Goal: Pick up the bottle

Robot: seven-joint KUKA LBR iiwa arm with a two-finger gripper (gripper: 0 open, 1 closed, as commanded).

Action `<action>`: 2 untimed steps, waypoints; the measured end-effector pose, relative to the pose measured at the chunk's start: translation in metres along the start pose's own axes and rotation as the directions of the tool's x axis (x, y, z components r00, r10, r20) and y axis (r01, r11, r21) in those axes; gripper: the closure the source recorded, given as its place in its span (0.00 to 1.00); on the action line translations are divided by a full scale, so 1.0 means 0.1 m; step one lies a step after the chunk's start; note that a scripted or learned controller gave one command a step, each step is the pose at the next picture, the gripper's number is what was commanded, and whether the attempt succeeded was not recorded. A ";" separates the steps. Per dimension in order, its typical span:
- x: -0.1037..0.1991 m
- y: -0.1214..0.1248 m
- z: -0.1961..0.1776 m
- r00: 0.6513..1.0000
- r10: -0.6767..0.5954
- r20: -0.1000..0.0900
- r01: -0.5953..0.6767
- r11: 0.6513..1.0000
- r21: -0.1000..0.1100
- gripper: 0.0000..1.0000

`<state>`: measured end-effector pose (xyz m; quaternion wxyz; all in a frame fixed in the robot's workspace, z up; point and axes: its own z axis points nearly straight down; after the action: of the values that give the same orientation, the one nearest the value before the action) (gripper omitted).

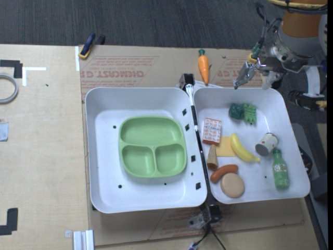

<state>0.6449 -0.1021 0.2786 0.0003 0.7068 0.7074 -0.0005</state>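
The green bottle (281, 170) lies in the right bin (289, 120), close to its right wall, with its cap pointing toward the far side. Just left of its cap lies a small grey can (267, 144). My gripper (255, 80) hangs above the far rim of the right bin, well behind the bottle. Its fingers are spread apart and nothing is between them.
The right bin also holds a banana (243, 148), a green toy (243, 112), a red box (212, 130), a cone (212, 158), a sausage (222, 172) and a bun (232, 185). A green divided plate (153, 146) sits in the left bin (99, 139). A carrot (203, 65) lies behind the bins.
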 end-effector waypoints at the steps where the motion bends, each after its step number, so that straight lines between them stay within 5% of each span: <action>1: -0.01 0.00 -0.10 1.000 -0.002 0.001 0.002 1.000 -0.001 1.00; 2: -0.55 -0.52 0.00 0.975 0.222 0.000 -0.222 0.975 0.001 1.00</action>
<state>0.5933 -0.1576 0.2787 -0.0001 0.7812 0.6242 -0.0010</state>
